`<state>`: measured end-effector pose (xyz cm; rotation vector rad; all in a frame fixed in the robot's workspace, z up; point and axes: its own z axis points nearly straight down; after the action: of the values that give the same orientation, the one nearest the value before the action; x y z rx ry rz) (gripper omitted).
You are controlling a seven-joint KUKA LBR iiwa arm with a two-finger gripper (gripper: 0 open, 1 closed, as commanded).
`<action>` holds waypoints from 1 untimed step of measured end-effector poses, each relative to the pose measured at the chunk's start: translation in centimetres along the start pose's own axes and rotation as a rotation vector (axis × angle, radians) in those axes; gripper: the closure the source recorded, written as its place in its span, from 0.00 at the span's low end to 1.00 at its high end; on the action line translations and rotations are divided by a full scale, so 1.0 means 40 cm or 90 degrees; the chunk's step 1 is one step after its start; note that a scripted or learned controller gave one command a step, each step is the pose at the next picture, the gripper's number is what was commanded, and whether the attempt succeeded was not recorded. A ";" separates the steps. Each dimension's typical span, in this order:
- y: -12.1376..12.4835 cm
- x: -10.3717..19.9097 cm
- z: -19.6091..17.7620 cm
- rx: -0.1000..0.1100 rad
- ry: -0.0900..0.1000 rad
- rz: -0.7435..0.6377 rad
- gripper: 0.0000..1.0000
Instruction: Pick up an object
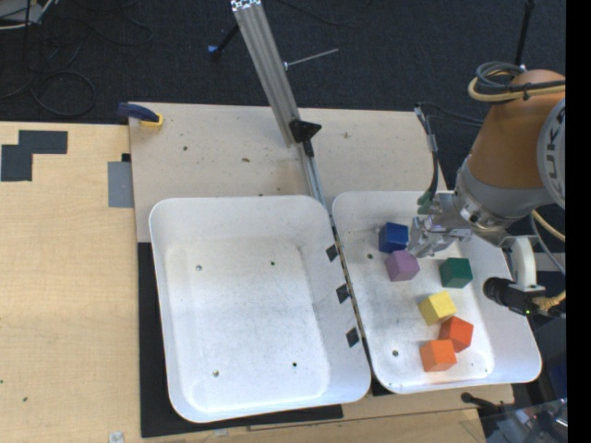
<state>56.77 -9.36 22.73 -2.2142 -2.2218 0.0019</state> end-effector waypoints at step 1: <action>-0.007 0.115 -0.018 0.000 0.000 -0.001 1.00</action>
<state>56.49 -4.77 23.46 -2.2135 -2.2229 0.0006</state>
